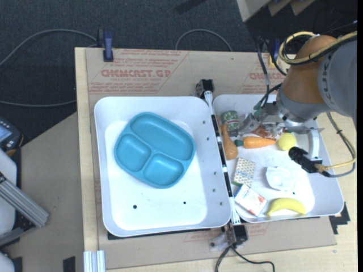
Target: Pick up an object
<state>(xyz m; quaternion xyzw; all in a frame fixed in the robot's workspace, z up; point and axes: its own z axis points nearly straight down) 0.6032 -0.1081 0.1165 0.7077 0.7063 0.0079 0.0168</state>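
Hand [279, 128] low over right bin [328, 192], beside carrot [258, 143], arm bent above

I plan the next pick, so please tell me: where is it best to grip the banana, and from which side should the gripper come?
Probably the banana at its thick middle, from straight above, fingers across its narrow width. It lies flat, lengthwise along the right bin's near wall, ends curving down; a small carton sits close on its left.
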